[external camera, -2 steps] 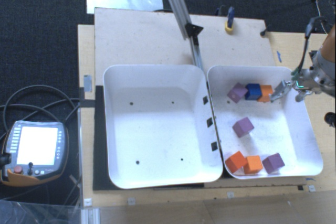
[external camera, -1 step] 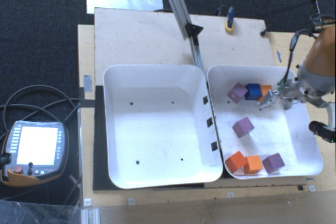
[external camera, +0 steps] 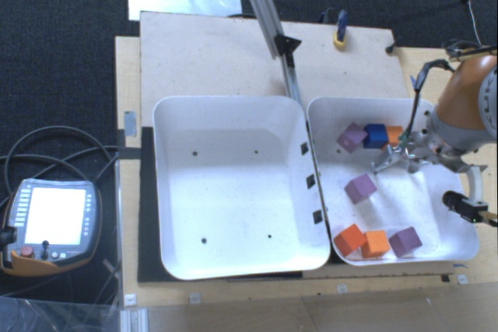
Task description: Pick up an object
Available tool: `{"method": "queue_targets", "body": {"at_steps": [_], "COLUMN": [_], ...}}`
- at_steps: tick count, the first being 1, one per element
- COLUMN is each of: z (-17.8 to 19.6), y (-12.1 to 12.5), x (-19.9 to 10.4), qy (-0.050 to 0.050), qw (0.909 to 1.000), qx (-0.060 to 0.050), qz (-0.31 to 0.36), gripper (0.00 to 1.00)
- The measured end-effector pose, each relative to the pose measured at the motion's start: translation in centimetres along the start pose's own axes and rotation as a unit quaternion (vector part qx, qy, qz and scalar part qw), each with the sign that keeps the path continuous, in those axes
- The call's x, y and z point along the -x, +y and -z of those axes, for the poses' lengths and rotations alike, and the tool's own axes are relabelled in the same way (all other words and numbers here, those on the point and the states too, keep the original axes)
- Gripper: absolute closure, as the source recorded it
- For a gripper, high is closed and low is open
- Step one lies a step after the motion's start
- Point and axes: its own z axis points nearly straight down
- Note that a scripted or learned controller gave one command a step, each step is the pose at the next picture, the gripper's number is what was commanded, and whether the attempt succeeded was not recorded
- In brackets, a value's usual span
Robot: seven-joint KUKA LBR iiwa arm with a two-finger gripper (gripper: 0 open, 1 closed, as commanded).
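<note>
The bench [external camera: 233, 50] carries two white bins side by side. The left bin [external camera: 233, 109] sits beside the right bin [external camera: 459, 245], which holds several small blocks. The arm [external camera: 467, 109] reaches in over the right bin. Its end effector [external camera: 391, 160] hangs above the bin floor with nothing between its fingers, which look spread slightly. Just beside it lie a blue block [external camera: 376, 135] and a purple block [external camera: 352, 138]; another purple block [external camera: 360, 188] sits just below.
</note>
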Motion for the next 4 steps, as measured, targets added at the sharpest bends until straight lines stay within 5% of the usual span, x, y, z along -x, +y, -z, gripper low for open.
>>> {"method": "queue_targets", "body": {"at_steps": [1,3,4], "z": [1.4,12.6,14.1], "y": [0.2,0.6,0.7], "x": [0.1,1.0,1.0], "qy": [-0.001,-0.002,-0.001], "qw": [1.0,1.0,1.0], "qx": [0.004,0.006,0.004], "qz": [0.001,0.001,0.001], "gripper": [1.0,1.0,1.0]}}
